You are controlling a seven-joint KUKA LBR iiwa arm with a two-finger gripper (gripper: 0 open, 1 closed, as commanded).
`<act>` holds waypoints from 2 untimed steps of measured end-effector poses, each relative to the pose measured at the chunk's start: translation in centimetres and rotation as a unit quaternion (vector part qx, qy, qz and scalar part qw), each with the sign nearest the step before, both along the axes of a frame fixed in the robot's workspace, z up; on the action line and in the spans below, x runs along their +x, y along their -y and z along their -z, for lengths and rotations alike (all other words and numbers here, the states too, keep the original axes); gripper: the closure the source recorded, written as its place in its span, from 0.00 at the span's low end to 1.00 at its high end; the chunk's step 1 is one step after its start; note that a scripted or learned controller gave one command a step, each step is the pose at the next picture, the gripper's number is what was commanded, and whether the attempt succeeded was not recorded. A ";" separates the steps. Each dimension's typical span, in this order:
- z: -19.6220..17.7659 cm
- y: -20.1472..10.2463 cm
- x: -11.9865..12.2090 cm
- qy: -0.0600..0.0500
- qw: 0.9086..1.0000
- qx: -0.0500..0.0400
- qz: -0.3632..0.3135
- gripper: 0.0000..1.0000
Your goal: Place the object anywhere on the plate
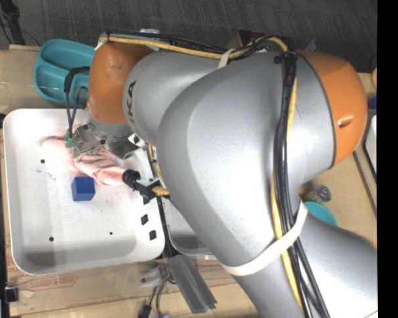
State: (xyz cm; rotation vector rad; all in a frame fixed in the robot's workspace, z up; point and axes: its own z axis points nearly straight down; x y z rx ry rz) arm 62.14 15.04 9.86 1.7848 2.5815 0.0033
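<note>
Wooden tabletop (13,65) with a white bin (26,237), grey arm reaching over it.

Black letters on the arm's (252,164) housing look like "KA", the rest curving out of sight. The claw (86,138) sits low in the bin over a crumpled pink cloth-like thing (103,172); whether it is spread or pressed together I cannot tell from here. A small blue cube (83,189) lies on the bin floor just below the claw, apart from it. A teal bowl-like container (60,68) rests on the tabletop above the claw, outside the bin.
</note>
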 end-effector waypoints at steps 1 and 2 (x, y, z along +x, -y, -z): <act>-6.7 -3.7 -1.9 -0.002 0.989 0.000 -0.147 1.00; -6.6 2.7 1.3 -0.002 0.994 -0.001 -0.110 1.00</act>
